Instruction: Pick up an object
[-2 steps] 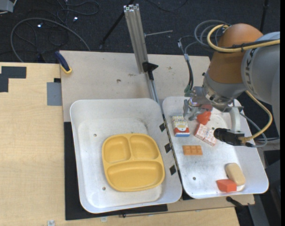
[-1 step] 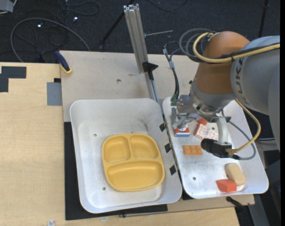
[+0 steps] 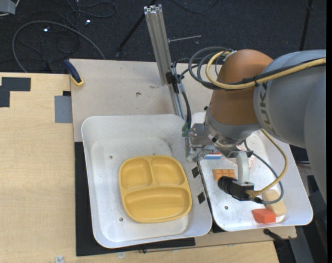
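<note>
Two bins hold a yellow tray (image 3: 154, 189) and small objects; end effector (image 3: 201, 149) state unclear.

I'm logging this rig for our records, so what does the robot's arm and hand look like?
The arm is bulky and rounded, grey, with a glossy orange band above the wrist. Yellow and black cables loop over it, and another cable runs down to the right bin. The hand is a small metallic grey assembly beneath the wrist.

Even bright overhead light, soft shadows, sharp
</note>
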